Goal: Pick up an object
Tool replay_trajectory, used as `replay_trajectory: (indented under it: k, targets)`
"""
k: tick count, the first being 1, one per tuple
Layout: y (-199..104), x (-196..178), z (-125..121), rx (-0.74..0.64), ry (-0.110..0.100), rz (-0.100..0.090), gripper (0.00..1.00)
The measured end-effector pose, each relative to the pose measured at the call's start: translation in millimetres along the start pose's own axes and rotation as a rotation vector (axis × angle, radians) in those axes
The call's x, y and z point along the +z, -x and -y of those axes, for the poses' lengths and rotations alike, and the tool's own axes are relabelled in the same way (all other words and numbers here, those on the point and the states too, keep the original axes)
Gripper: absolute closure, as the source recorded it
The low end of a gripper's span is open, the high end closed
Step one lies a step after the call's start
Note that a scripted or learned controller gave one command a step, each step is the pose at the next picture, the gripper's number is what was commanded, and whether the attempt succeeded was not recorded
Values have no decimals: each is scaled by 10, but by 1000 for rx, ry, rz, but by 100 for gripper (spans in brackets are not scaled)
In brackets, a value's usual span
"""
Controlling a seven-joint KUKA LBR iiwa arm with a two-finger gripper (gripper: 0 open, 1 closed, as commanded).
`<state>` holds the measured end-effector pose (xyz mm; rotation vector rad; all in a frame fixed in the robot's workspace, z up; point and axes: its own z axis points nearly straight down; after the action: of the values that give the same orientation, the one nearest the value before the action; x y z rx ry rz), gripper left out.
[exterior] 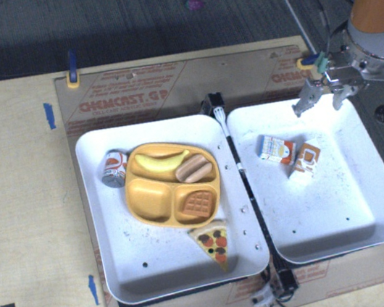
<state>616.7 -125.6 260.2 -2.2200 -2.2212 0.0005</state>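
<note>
Gripper (322,98) open, empty, over far edge of right bin (380,175); two cartons (289,152) lie nearer, apart from it.

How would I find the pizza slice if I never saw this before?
Look in the left bin, the one with the big yellow tray. Just below that tray, near the bin's front edge, lies the pizza slice, a flat triangle with dark toppings.
</note>
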Motion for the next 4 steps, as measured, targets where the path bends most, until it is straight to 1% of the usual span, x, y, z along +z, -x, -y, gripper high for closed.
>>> replay_trajectory:
  k: [1, 2, 3, 4]
  targets:
    - [562, 1096, 294, 2, 0, 1, 0]
    - [357, 1558, 188, 1, 4, 2, 0]
    - [36, 1711, 806, 1, 15, 6, 0]
    - [65, 1601, 797, 4, 20, 12, 100]
